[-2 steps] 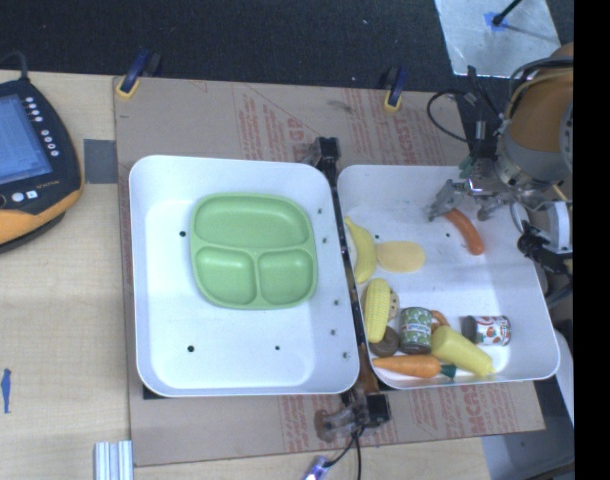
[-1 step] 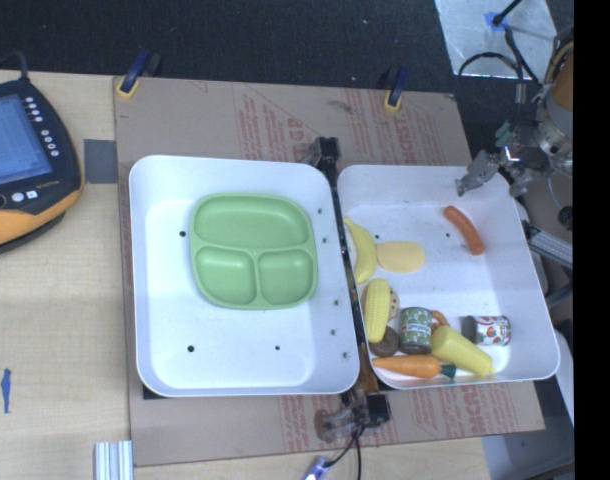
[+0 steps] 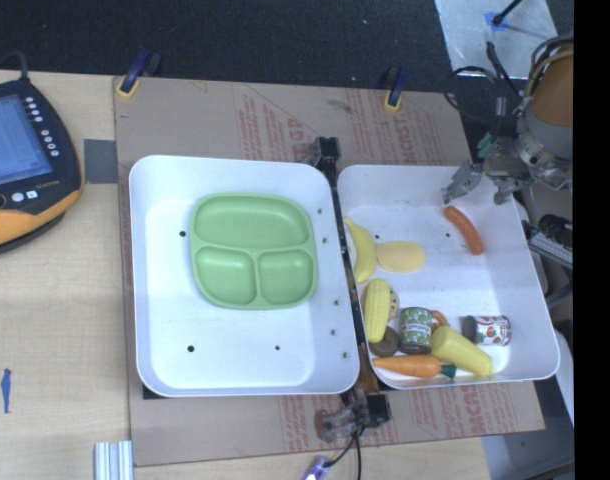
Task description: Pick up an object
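My gripper (image 3: 478,189) hangs over the far right corner of the right bin (image 3: 515,268), open, with nothing between its fingers. A red sausage (image 3: 465,230) lies on the bin floor just in front of the fingertips, apart from them. Along the bin's left side lie a banana (image 3: 361,252), a pale yellow lemon-like piece (image 3: 400,257) and a corn cob (image 3: 377,308). At the front sit a green can (image 3: 417,328), a red-labelled can (image 3: 490,330), a yellow squash (image 3: 461,351) and a carrot (image 3: 409,366).
The left bin (image 3: 160,348) holds a green divided plate (image 3: 253,250). An orange teach pendant (image 3: 25,163) rests on the bench at far left. Clamps (image 3: 393,88) pin the cardboard sheet at the back. Cables run behind the arm at upper right.
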